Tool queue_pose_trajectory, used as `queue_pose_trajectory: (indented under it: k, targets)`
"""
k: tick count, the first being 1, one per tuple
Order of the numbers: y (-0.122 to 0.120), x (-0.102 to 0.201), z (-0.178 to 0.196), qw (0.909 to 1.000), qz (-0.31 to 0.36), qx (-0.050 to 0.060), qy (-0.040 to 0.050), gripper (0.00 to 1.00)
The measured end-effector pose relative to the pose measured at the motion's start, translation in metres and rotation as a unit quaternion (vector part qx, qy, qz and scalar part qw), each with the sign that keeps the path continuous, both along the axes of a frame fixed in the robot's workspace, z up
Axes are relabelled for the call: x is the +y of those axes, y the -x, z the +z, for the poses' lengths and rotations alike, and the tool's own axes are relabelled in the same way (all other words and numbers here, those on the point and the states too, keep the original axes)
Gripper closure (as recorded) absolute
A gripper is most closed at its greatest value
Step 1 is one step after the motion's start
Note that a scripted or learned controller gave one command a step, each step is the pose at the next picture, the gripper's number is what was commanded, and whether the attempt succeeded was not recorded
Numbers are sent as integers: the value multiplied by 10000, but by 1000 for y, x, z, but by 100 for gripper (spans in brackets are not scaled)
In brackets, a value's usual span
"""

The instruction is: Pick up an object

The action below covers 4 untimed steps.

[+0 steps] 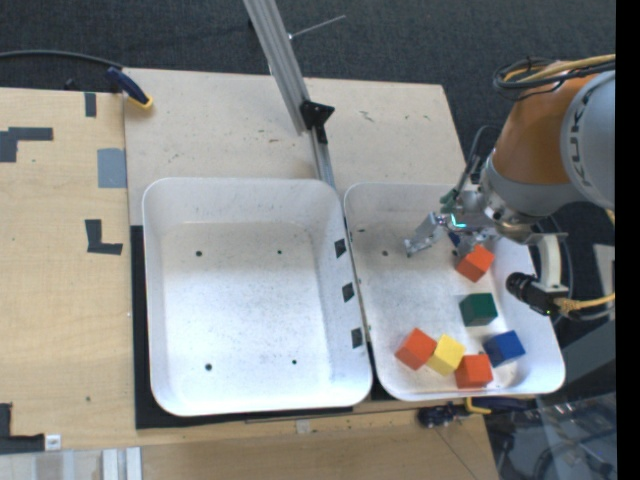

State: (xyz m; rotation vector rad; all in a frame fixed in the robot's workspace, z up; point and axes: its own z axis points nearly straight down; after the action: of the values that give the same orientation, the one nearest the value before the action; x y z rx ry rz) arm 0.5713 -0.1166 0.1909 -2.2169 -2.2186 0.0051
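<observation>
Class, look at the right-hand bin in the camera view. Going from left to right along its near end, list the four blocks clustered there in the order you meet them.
orange block → yellow block → second orange block → blue block. All four lie in the right bin.

Metal rail slanting over bench — blue-yellow clamp top left.

Even, diffuse light is falling from above, washing the two white bins bright and nearly flattening their detail. Soft, faint shadows are gathering under the blocks at the near right. The picture is looking slightly soft and grainy, with the dark floor staying dim
</observation>
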Motion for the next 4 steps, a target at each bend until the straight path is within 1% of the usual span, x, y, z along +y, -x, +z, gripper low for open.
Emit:
queue_pose_trajectory:
  k: [1, 2, 3, 4]
  targets:
    - [-1, 0, 2, 10000, 8, -21, 4, 0]
    - [6, 5, -44, 10000, 3, 1, 6, 0]
    - [8, 6, -99, 10000, 1, 8, 5, 0]
    - [7, 7, -86, 10000, 9, -12, -1, 100]
